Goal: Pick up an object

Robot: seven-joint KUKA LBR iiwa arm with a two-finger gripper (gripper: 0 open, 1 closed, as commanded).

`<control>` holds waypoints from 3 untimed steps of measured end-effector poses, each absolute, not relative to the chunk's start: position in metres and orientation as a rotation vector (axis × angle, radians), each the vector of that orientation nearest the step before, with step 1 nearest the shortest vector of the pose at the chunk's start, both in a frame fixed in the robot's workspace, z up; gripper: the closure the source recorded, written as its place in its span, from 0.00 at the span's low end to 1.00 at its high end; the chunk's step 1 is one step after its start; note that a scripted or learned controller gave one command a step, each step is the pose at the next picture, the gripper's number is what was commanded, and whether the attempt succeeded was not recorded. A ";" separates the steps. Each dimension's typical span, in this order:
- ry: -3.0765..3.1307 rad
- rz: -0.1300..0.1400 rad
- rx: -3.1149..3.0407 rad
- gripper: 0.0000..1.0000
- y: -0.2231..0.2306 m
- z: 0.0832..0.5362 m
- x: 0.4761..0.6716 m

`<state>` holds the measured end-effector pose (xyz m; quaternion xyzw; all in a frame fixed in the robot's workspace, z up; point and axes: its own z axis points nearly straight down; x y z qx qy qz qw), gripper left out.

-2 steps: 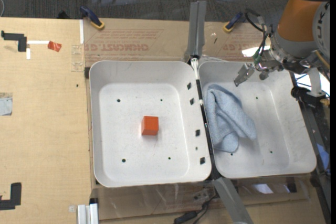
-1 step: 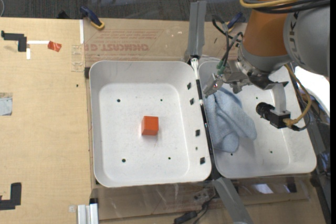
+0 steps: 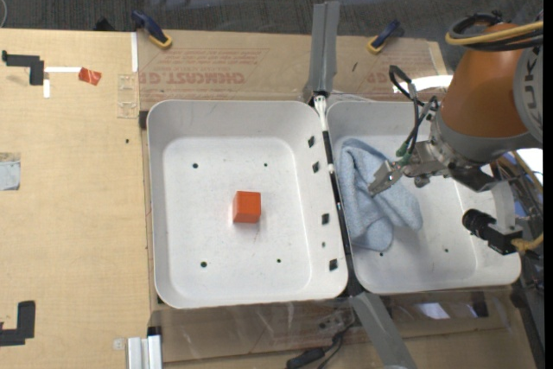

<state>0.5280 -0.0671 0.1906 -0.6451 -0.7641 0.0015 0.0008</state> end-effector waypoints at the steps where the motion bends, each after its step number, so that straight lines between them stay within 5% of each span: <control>1: -2.511 0.003 -1.888 0.00 -0.049 0.191 0.584; 2: -2.020 0.005 -2.405 0.00 -0.103 0.235 0.518; 3: -2.251 0.005 -2.190 0.00 -0.051 0.190 0.575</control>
